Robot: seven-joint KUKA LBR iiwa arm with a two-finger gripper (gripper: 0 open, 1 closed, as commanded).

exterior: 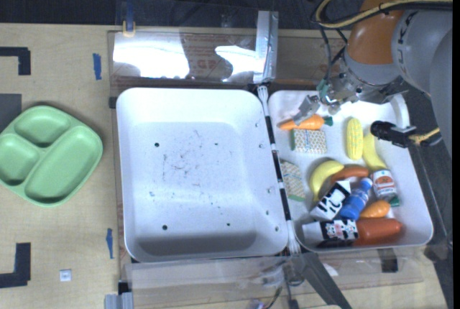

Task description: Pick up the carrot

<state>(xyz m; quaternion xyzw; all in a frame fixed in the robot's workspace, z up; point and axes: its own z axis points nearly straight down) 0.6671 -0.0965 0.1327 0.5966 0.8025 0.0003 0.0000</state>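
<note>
At the upper right of the frame, the grey arm [424,42] reaches in from the right edge, its orange band bulging above the wrist and dark cables looping over it, and it bends down and leftward so that the gripper [325,100] sits low over the back corner of the right bin [420,218]. The carrot [303,123] lies just below and left of the gripper, near the bin's upper left corner, its orange body running left to right; the fingertips appear to touch its upper end, but whether the jaws are closed on it or merely resting against it I cannot tell. Just under the carrot lies a small speckled packet [310,141]. To the right stands an ear of corn [353,137], with a banana [372,151] beside it. Lower in the same bin crowd a yellow lemon-like fruit [325,172], a small blue-capped bottle [356,200], a black-and-white carton [332,201] and a red sausage-shaped toy [374,230]. The left bin [194,171] fills the centre of the frame. At far left a green divided plate [47,154] rests on the wooden bench [57,63].
</note>
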